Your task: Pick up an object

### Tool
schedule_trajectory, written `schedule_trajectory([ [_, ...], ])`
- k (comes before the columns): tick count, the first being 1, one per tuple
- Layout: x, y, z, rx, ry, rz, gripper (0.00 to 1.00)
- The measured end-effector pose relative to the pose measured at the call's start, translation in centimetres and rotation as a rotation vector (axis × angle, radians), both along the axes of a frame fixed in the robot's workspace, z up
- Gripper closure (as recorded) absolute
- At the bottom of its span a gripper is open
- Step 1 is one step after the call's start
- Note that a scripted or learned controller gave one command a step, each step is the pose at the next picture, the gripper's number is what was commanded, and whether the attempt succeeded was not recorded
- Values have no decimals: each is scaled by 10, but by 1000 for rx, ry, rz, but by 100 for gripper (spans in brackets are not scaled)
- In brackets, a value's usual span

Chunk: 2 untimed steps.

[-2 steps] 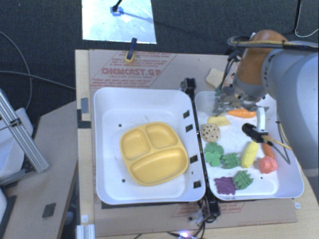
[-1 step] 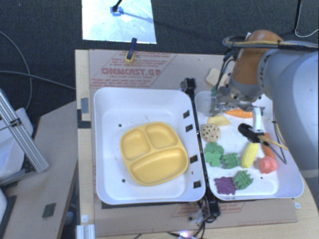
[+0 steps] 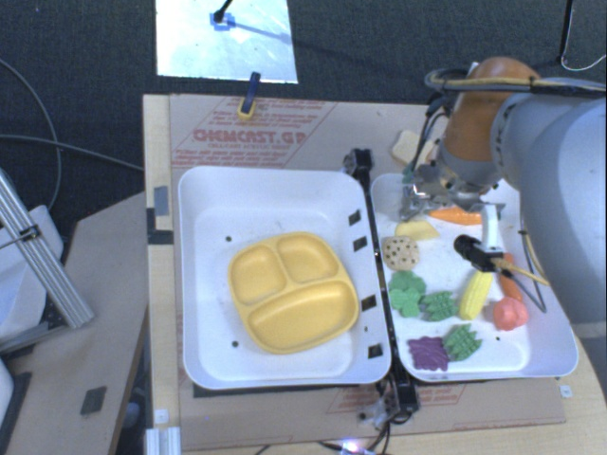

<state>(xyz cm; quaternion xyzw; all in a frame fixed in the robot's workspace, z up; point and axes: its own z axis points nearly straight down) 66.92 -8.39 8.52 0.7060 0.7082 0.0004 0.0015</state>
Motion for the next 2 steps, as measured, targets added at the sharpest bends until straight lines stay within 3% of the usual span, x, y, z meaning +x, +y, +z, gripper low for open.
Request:
schedule_trajectory([
  [2, 0, -1, 0, 0, 0, 0, 100],
])
